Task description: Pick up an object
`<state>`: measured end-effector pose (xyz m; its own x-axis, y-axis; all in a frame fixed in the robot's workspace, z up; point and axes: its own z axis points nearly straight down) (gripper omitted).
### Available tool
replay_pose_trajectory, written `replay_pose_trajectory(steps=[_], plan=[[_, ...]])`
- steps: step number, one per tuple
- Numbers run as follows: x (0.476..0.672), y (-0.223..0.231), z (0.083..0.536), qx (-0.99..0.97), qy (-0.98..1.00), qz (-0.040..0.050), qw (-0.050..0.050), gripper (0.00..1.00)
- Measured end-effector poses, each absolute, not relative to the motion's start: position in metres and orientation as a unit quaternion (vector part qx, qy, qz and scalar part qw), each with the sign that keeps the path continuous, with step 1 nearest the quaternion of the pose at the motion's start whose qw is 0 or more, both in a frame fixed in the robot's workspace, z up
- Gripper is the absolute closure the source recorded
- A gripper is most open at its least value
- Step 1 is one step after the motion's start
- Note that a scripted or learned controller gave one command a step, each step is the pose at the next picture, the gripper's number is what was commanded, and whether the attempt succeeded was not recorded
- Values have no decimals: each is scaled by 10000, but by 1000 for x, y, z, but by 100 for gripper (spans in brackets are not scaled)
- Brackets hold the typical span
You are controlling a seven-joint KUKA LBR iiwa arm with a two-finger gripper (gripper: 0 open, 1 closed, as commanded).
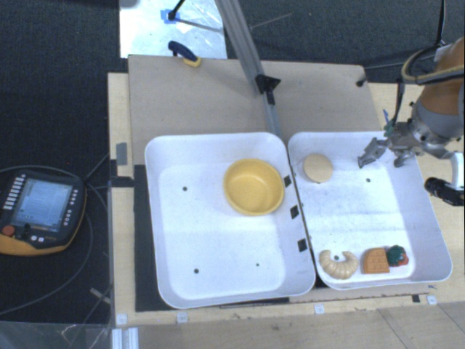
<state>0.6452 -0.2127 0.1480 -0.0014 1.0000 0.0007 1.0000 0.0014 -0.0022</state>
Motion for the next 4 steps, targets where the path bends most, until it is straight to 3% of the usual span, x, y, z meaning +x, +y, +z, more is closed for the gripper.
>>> replay_pose_trajectory(steps=[1,2,4], plan=[[644,-212,96,-7067,-7075,7,14,0],[646,-213,109,-7063,-7079,-5,-11,100],[666,-207,219,-7066,-7076,-15,-25,100]])
